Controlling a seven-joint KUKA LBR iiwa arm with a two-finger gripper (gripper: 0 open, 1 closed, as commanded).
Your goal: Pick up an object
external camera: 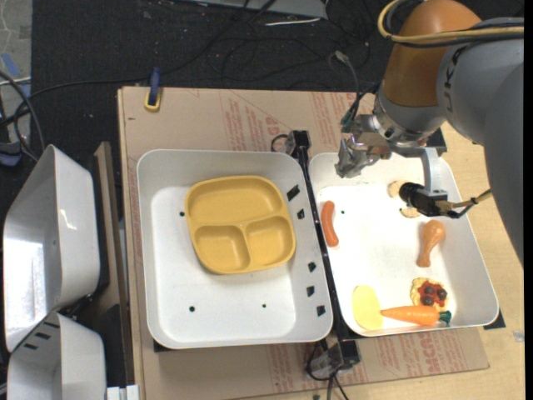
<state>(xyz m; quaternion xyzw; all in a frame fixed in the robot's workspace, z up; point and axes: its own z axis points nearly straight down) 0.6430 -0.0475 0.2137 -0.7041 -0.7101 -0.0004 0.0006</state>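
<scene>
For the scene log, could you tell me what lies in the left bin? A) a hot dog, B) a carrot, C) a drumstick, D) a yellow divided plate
D: the yellow divided plate sits alone in the left bin, while the toy foods lie in the right bin.

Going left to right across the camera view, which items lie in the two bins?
Yellow divided plastic plate → orange-red toy sausage → pale yellow flat oval piece → tan toy chicken drumstick.
</scene>
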